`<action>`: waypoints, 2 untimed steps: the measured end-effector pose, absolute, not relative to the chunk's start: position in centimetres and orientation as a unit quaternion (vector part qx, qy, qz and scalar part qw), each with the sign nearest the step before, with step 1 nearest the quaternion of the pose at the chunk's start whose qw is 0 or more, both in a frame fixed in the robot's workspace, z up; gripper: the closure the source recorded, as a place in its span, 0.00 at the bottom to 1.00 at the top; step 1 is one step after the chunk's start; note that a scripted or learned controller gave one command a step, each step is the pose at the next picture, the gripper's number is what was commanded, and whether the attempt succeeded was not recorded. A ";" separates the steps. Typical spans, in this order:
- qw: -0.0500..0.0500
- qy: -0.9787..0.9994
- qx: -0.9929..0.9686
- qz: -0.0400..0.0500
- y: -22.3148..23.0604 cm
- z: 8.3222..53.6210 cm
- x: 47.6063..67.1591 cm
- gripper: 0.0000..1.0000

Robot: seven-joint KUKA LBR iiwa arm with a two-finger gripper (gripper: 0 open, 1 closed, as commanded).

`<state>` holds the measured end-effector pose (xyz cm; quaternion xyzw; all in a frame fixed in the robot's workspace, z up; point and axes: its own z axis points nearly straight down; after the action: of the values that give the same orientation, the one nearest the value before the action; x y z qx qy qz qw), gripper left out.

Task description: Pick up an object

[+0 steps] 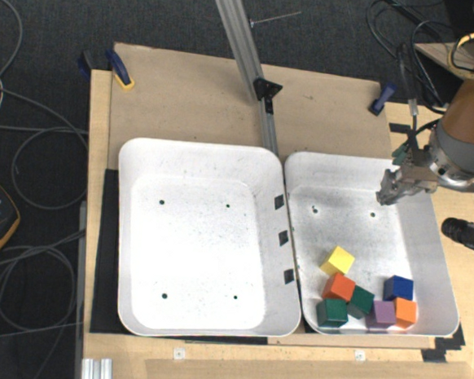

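Clearly we are choosing among small cubes clustered at about five o'clock in the right bin, and the yellow block is looking like the easiest pick. We are judging it to be light, rigid and smooth-faced, so it is likely wanting a grip across two opposite flat sides, square on, not over a corner. It is sitting tilted at the cluster's twelve o'clock edge, touching the orange block below it, with bare floor on its upper sides. Beside those we are seeing two green blocks at six o'clock, a purple block, a blue block and a second orange cube at the four o'clock end, all packed close.

We are finding the gripper hanging over the right bin's two o'clock area, well apart from the cubes, with nothing between its fingers; how wide they are standing we cannot tell. The left bin is lying at nine o'clock.
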<state>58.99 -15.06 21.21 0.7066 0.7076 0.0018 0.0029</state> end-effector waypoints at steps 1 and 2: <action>0.004 0.708 0.707 0.002 -16.1 26.6 59.2 1.00; -0.002 0.709 0.705 0.000 -10.6 26.1 56.5 1.00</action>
<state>56.53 -10.61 26.10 0.7051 0.7091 0.0003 -0.0020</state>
